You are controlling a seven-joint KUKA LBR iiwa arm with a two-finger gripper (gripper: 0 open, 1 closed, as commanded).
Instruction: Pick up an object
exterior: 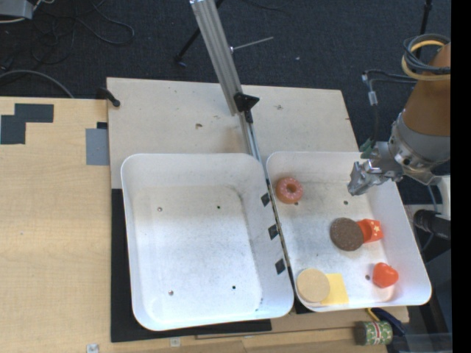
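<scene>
Here, gripper: over the right bin's far right edge; whether spread or pressed together, cannot tell.
Pink donut: far left corner.
Brown disc: mid-bin, touching an orange piece.
Red piece: near right corner.
Tan disc: near edge, on a yellow slice.

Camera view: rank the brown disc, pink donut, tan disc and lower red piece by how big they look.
1. Brown disc and tan disc: too alike to split; the tan one lies nearer the camera.
2. Pink donut.
3. Lower red piece, close to the donut but looks slightly smaller.
</scene>
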